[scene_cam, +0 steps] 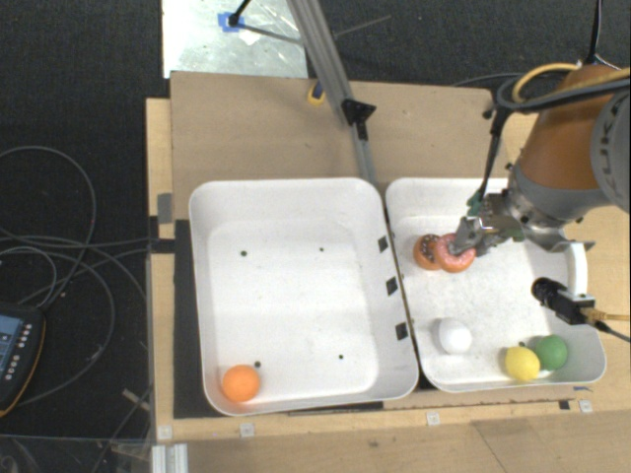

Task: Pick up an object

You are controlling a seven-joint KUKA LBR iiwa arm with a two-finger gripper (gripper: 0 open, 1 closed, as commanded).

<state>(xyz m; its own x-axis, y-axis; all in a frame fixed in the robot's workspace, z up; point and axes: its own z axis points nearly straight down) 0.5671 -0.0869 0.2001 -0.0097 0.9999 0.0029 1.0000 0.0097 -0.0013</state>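
Here we are above the bench, two shallow white bins side by side, and the action is all in the right bin (592, 358). The grey arm with its orange band (557, 156) comes in from the right, wrist dipped low over the upper part of that bin, and the gripper (463, 244) sits right down at a pink frosted doughnut (456, 256). The dark fingers (469, 235) overlap the doughnut's upper right edge and look closed around its rim, though how firmly they pinch it is hard to judge from this slant. Touching the pink one on its left is a brown doughnut (427, 252), tucked close to the bin's left wall. Down toward the near end of the same bin, a white ball (455, 337) sits alone, and in the near right corner a yellow ball (522, 363) and a green ball (550, 352) rest against each other. Over in the left bin (286, 193), well apart from all of this, an orange ball (241, 383) lies in the near left corner.
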